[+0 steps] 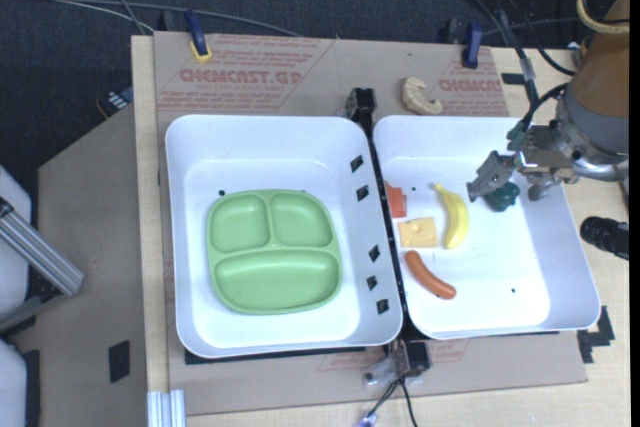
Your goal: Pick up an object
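Banana (454, 216), yellow, curved, beside cheese wedge (419, 233)

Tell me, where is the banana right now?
In the camera view the banana lies in the right bin, near its middle, just right of the cheese wedge and above the sausage, with the gripper close by on its right.

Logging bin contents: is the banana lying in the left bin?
No, the banana lies in the right bin, beside the cheese slice.
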Robot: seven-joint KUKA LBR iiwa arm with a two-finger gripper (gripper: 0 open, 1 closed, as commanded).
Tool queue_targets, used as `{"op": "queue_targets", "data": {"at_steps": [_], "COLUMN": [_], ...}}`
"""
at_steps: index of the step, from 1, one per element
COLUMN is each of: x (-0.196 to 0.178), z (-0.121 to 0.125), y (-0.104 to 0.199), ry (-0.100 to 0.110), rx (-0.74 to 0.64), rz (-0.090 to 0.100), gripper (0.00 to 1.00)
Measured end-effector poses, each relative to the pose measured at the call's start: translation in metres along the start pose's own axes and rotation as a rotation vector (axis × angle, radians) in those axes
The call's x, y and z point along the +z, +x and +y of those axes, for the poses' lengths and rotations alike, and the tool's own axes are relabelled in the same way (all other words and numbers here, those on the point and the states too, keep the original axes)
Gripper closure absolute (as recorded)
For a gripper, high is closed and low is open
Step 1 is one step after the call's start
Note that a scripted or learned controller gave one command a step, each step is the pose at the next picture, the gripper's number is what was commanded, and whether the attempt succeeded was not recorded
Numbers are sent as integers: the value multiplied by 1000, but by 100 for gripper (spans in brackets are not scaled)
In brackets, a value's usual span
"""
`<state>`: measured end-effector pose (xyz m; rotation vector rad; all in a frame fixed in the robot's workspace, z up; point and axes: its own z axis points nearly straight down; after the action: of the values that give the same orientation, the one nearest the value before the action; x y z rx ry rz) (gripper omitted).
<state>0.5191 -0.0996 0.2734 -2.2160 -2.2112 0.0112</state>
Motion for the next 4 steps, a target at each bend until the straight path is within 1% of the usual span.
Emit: {"op": "queue_targets", "data": {"at_steps": [1,3,4], "x": [-6,81,142], "z": [2,-5,1], "y": [0,3,2], "ry": [-12,-6,-5], "rx": [-3,-1,-2], "rz": [-1,0,0], "gripper": [0,0,0]}}
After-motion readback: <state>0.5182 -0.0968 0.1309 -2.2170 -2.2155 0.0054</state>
